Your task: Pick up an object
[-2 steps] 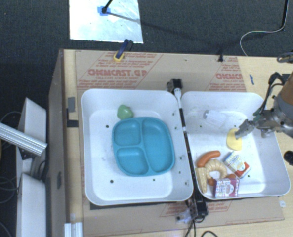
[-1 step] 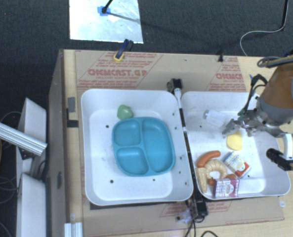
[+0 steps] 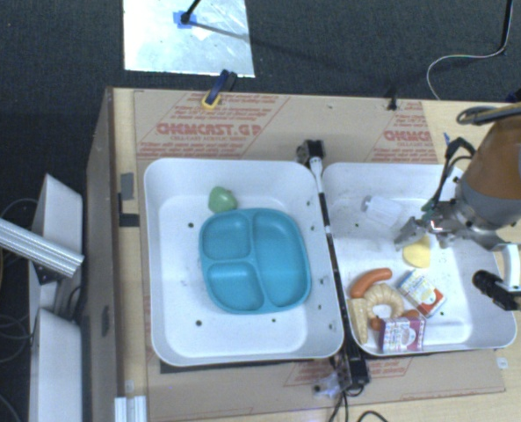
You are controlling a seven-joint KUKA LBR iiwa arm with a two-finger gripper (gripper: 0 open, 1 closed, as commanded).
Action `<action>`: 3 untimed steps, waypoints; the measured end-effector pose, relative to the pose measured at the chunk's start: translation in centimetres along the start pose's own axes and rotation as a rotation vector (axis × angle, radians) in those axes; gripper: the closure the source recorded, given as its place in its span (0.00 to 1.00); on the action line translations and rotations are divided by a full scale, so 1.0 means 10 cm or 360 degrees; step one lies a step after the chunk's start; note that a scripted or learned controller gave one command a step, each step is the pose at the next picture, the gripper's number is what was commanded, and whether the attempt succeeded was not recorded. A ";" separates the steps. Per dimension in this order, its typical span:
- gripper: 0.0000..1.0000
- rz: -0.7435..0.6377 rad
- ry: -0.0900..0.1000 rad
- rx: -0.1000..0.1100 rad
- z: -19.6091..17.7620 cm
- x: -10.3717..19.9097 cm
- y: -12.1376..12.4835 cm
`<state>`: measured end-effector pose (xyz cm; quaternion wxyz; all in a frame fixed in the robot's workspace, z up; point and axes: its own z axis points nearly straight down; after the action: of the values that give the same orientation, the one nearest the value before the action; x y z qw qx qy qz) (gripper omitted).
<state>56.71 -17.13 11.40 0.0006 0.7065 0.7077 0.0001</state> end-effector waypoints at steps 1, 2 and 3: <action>0.00 -0.0011 0.0013 0.0081 0.30 0.03 0.92; 0.00 0.0000 0.0000 0.0000 0.30 -0.13 0.35; 0.00 0.0001 0.0000 0.0000 0.30 -0.13 0.14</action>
<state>58.14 -18.44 8.45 0.0006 0.7066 0.7076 0.0002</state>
